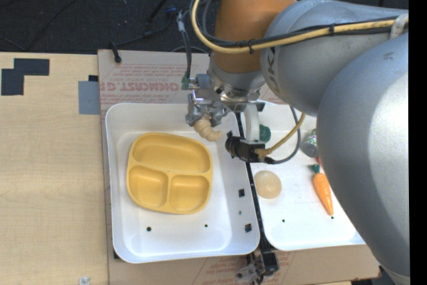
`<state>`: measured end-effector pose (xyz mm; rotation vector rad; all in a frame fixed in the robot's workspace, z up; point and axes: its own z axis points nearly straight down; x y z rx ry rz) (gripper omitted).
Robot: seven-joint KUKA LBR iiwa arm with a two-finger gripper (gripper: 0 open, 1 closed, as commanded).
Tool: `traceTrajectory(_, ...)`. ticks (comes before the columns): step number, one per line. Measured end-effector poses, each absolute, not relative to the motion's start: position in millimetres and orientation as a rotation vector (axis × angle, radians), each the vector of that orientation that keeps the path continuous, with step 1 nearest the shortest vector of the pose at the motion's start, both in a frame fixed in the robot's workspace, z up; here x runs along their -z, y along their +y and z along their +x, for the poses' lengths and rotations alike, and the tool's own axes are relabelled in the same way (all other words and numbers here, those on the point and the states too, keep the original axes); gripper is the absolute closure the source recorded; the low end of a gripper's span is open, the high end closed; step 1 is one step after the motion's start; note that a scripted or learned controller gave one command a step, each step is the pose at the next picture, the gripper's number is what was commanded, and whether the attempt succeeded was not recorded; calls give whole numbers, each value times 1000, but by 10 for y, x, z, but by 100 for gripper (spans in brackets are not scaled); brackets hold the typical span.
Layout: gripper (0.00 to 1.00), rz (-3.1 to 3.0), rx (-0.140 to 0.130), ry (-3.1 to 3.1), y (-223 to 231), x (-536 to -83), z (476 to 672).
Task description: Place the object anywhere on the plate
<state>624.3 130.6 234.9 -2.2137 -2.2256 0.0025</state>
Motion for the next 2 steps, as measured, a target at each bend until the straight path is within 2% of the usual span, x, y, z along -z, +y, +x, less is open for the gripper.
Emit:
traceTrajectory(1, 100, -2213, -4, -2226, 1856, -2191, 6234)
traceTrajectory(2, 0, -2217, -5, -2224, 1833, -2201, 6237)
